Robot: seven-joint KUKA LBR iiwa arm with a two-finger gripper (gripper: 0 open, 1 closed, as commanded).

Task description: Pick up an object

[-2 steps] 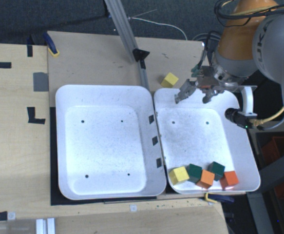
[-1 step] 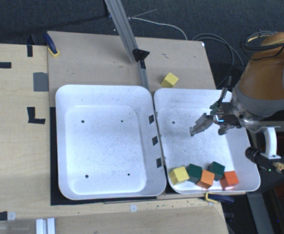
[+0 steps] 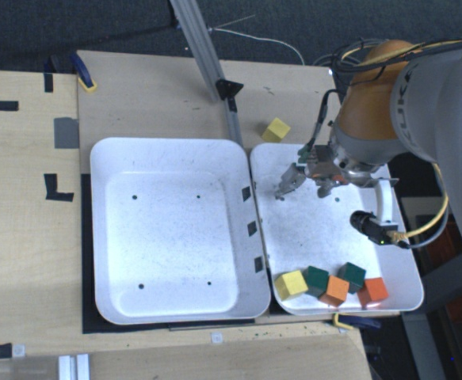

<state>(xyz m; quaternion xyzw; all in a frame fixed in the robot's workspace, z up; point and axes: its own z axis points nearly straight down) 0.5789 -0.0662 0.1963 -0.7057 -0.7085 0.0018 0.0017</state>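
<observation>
Blocks (image 3: 331, 283) by the right bin's (image 3: 294, 228) near rim look light, rigid; we'd pinch flat sides. Fingers (image 3: 303, 182) hang released, grasping nothing.

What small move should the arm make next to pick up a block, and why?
Probably carry the hand toward the near edge of the right bin. It hangs over bare floor at the far end, while the blocks, yellow, green and orange, cluster along the near wall. Nothing graspable lies beneath it.
</observation>
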